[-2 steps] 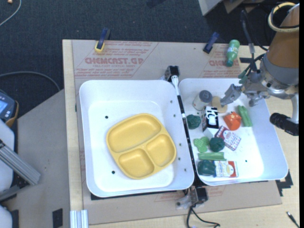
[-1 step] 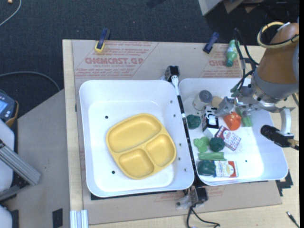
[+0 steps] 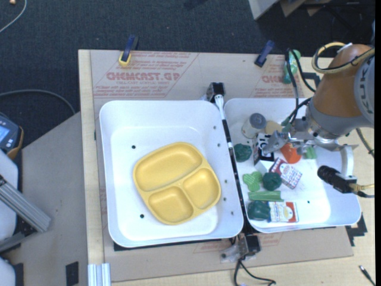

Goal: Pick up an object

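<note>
In right bin (image 3: 333, 216), my gripper (image 3: 275, 144) over crowded toys; finger state unclear; risk: pinching two, slipping.

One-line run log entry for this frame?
gripper low over clutter in right bin | grasp: cannot tell | orange object beside it | yellow tray in left bin

Grey arm (image 3: 345, 109), orange band
</note>
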Available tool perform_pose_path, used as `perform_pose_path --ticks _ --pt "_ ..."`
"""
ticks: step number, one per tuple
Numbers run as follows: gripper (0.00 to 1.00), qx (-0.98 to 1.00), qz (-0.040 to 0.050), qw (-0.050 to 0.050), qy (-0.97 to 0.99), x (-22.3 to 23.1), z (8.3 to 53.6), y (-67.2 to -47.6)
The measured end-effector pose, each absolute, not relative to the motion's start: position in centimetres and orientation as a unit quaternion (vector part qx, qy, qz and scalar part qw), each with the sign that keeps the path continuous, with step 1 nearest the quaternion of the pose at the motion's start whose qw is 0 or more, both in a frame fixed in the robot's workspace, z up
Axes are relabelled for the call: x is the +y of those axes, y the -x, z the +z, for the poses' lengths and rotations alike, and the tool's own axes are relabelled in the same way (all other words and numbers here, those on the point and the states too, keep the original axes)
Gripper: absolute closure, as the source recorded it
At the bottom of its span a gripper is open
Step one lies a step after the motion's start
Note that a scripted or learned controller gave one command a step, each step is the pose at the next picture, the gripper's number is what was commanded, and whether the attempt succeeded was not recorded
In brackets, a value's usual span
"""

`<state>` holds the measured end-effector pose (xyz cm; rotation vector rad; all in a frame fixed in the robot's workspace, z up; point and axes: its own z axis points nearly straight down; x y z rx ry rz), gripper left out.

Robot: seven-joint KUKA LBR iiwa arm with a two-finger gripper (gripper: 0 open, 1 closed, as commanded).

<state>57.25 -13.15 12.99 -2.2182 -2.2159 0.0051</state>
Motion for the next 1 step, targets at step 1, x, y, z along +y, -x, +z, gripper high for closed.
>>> perform_pose_path --ticks 1 --pt "0.00 -0.707 -0.0048 -0.006 0.707 -13.24 10.82 -57.84"
